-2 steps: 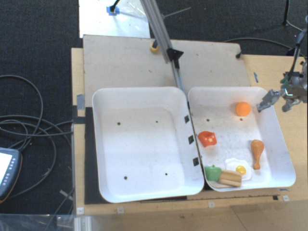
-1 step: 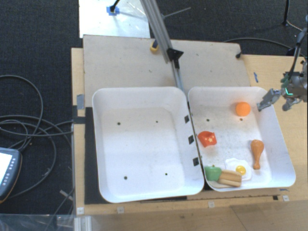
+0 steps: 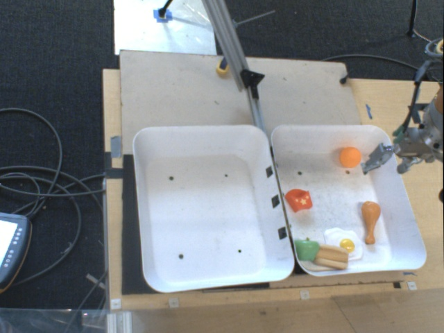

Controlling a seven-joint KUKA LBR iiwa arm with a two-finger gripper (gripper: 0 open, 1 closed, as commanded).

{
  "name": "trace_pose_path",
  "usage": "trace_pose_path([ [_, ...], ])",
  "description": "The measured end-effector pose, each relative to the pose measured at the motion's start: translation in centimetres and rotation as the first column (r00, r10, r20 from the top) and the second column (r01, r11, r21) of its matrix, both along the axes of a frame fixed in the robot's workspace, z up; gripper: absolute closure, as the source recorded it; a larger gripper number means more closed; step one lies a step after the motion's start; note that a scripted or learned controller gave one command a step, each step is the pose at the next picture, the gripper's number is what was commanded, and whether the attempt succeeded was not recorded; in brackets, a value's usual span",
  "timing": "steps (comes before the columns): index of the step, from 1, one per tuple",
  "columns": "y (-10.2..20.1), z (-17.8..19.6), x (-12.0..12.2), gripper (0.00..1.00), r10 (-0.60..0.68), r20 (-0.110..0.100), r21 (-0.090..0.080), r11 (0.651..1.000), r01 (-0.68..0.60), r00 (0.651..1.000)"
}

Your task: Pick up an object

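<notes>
Tool (image 3: 380, 158) hovers by the orange ball (image 3: 350, 157) in the right bin (image 3: 409, 217), grip state unclear; ball looks light, smooth, best pinched across its middle

Dark carpet floor (image 3: 55, 54) surrounds the setup. Light wood counter (image 3: 378, 96) carries a beige board (image 3: 180, 89) over its upper part. A pale, reflective sheet (image 3: 149, 19) lies on the floor beyond the board, with a small blue item (image 3: 163, 14) on it. A grey metal pole (image 3: 225, 30) slants across from the top, ending in a black clamp (image 3: 251, 80). Black cables (image 3: 41, 179) loop over the carpet at left; a screened device (image 3: 10, 245) sits at the left edge. More cables (image 3: 388, 60) trail at upper right. Lighting even, diffuse.
</notes>
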State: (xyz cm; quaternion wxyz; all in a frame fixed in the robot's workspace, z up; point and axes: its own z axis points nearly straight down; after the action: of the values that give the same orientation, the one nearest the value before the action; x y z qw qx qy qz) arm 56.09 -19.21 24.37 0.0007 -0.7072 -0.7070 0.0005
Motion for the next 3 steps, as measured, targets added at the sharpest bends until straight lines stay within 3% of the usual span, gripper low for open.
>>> trace_pose_path([
  [2,-1.3,-10.6,-0.5,0.0,0.0,-0.002,0.001,1.0,0.0,1.0],
  [3,-1.3,-9.2,-0.3,1.0,0.001,0.006,-0.002,1.0,-0.001,1.0],
])
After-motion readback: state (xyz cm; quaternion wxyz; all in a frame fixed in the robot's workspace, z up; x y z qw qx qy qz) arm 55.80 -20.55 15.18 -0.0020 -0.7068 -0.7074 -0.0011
